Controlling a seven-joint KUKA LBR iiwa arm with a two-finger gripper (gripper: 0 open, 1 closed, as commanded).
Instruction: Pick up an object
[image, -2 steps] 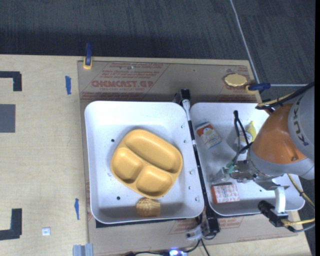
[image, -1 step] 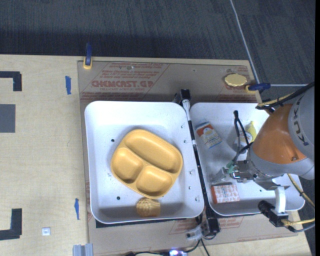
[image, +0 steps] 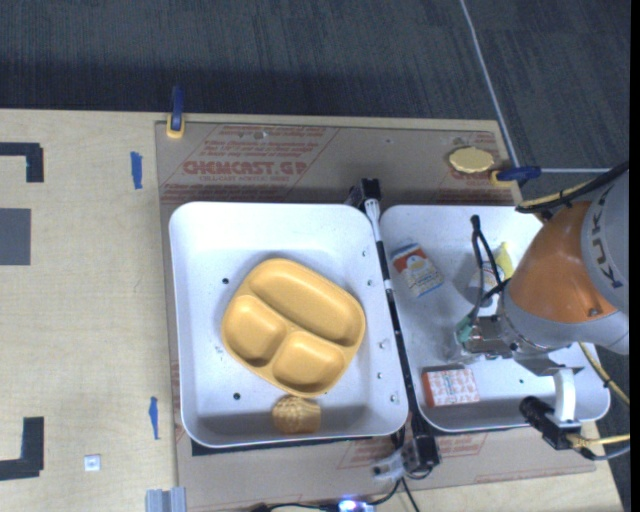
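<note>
**A:** Start at the near edge of the bench. What lies closest?

**B:** In the left bin (image: 190, 300), a shallow white tray with rounded corners and a matte, faintly scuffed floor, a small tan ball (image: 297, 412) with a rough, woven-looking surface sits against the near wall. Just beyond it, touching or nearly so, is a yellow divided plate (image: 292, 325): smooth glossy plastic, rounded like a loaf, with three soft compartments, turned at a slant and covering much of the bin floor.

**A:** And the right bin?

**B:** The right bin (image: 440, 418) is the same white shell. Near its front wall lies a flat rectangular packet (image: 450, 385), red-orange with pale print, lying flat. Farther back, near the dividing wall, is a small white carton (image: 416, 270) with a red and blue label, boxy and tilted at an angle.

**A:** Where is the arm?

**B:** It comes in from the right over the right bin. The wide orange band (image: 555, 275) is smooth and rounded, with grey casing around it. The gripper (image: 478, 335) hangs below it, a cluster of dark metal and cables, just beyond the flat packet and to the right of the carton.

**A:** Is it spread or pinched on something?

**B:** I cannot tell; the wrist hides that part.

**A:** Farthest back?

**B:** Brown cardboard with red lettering under the bins, a pale wooden bench, a round gold disc (image: 471, 159) on the cardboard, and dark ribbed carpet beyond.
</note>
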